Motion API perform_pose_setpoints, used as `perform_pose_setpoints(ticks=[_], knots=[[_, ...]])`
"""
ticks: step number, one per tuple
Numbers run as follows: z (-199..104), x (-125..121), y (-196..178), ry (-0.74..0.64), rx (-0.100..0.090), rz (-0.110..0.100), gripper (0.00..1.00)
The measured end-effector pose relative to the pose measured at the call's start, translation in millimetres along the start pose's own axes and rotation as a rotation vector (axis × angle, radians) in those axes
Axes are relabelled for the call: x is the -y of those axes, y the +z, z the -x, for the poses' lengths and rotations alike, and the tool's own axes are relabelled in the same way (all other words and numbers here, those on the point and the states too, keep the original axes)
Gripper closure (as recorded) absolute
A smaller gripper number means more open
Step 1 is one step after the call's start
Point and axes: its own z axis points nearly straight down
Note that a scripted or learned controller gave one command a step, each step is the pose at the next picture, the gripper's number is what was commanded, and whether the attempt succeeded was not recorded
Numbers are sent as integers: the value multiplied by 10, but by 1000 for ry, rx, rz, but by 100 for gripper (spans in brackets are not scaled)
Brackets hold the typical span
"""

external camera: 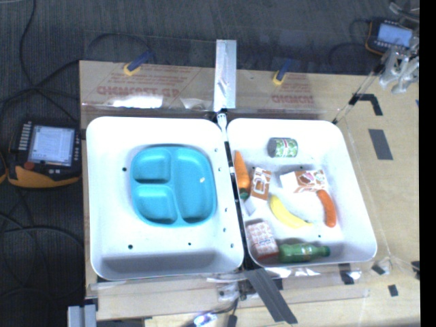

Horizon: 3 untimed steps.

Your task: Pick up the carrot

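The carrot (241, 172) lies tight along the right bin's (354, 182) left wall, centre frame; approach from above, pinching across it. Jaws' state: cannot tell.

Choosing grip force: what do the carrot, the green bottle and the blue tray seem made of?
Carrot: probably toy plastic, smooth uniform orange.
Green bottle: looks like glossy plastic, maybe glass, judging by the highlights.
Blue tray: apparently moulded plastic, even matte blue with rounded compartments.

Slanted overhead view of both bins (95, 203)
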Motion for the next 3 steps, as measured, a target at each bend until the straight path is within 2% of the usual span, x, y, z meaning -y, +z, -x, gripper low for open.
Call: perform_pose_setpoints(ticks=[1,2,3], knots=[[-30,-70,3,-287,0,2,100],[2,-3,8,-588,1,3,100],[6,-182,19,-1131,-1,8,100]])
